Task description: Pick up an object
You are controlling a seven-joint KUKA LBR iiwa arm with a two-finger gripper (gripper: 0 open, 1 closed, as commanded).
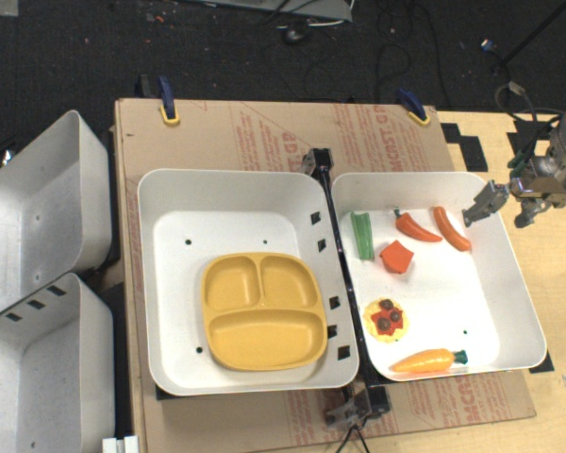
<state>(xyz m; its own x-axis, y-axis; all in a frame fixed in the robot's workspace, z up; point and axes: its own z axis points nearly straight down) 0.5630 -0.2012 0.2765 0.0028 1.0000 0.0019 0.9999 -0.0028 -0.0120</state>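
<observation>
The gripper [506,208] hangs at the right rim of the right bin [519,295], its two fingers spread apart with nothing between them, so the pick has not begun. Any object in that bin will serve, and the step in hand is choosing one and getting squarely over it.

Taking the orange block [397,256] as the landmark: two sausages lie up and to its right, one red [418,226] and one more orange [452,228], close to each other at their upper ends. A green stick [362,235] lies just to its left, near the wall between the bins. A yellow disc with dark berries [387,319] sits below it, and a carrot [425,360] lies further below, near the front wall.

The orange sausage is nearest the gripper and looks the easiest reach (though its neighbour crowds one end). To do it well, I would centre over its lower half, away from the red one, turn the fingers across its short width, come straight down and close before lifting. The block is a fair alternative: it stands apart from everything, with flat sides to pinch. The carrot seems riskier, being tight to the wall. The yellow tray [262,310] in the left bin [170,253] looks too wide and flat to grip.
</observation>
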